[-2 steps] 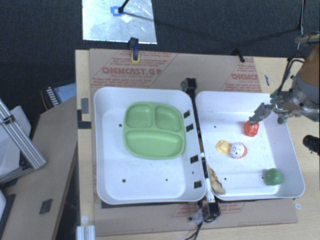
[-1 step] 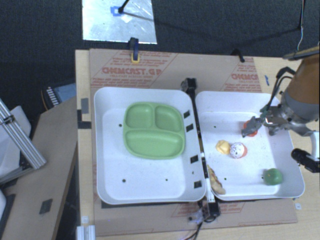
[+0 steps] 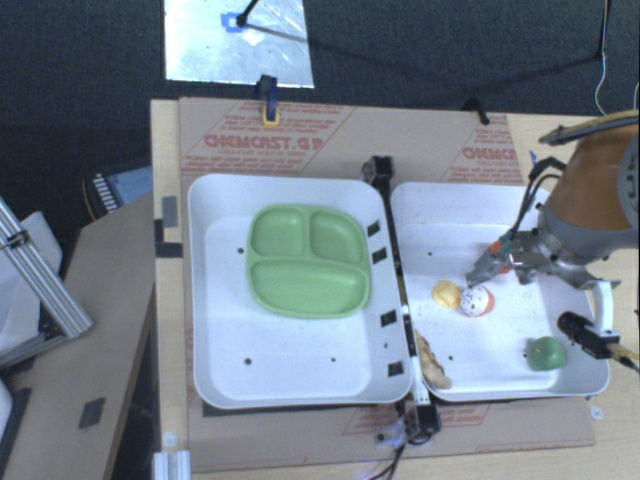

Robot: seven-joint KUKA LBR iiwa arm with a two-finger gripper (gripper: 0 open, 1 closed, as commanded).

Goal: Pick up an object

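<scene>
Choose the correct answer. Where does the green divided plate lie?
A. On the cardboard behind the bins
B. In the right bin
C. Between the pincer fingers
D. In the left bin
D: the green divided plate rests flat on the floor of the left bin, apart from the small items in the right bin.

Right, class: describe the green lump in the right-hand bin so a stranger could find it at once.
Start at the right bin, the one without the green plate. Go to its near right corner: the green lump sits there alone, rounded and the bin's one green thing.
</scene>
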